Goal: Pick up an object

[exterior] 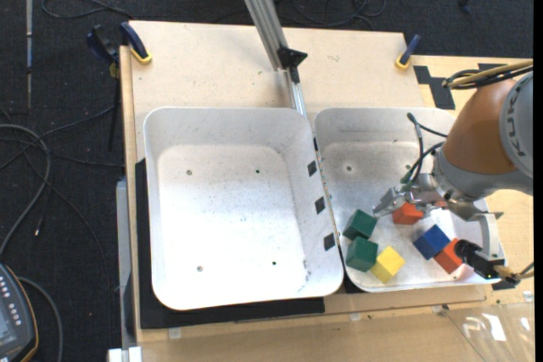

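The right bin (365, 153) holds several small blocks. Two green blocks (361, 225) (362, 253) lie near its left wall, with a yellow block (389, 263) beside the nearer one. A blue block (432, 242) and an orange block (448, 257) sit toward the front right. My gripper (400, 203) is low in this bin, directly over another orange block (408, 214) that shows at its tip. The arm's wrist hides much of the contact there.
The left bin (225, 199) stands next to the right one, sharing a raised middle wall (318, 191). A slanted metal rail (263, 8) crosses the back of the bench. Cables (424, 140) trail off the wrist over the right bin's back.
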`<state>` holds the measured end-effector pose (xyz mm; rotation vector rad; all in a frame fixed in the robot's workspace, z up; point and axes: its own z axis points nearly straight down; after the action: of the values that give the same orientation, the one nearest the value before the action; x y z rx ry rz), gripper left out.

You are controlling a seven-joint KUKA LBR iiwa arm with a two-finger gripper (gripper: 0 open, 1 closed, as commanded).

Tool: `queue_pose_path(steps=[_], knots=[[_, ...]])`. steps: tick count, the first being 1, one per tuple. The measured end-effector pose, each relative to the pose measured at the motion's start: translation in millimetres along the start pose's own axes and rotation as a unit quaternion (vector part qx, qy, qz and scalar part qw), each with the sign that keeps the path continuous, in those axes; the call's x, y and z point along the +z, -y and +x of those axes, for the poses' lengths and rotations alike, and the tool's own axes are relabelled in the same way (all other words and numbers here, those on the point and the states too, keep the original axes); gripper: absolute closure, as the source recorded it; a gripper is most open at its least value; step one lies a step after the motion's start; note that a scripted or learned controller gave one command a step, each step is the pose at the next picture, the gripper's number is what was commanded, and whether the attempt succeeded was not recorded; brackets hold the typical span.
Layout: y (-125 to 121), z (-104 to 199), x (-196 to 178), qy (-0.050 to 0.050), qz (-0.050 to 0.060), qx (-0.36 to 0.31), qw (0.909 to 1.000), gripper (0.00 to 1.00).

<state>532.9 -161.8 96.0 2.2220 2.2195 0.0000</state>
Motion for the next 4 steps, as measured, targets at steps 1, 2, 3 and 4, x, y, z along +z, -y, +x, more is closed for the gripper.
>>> queue_pose_path(steps=[1,2,3,4], knots=[[-1,0,-10,0.0,-0.001,0.0,1.0,1.0],[-20,88,-104,-0.001,-0.004,-0.006,1.0,1.0],[-34,44,-142,0.001,-0.002,0.001,1.0,1.0],[-37,67,-122,-0.001,0.002,-0.003,1.0,1.0]])
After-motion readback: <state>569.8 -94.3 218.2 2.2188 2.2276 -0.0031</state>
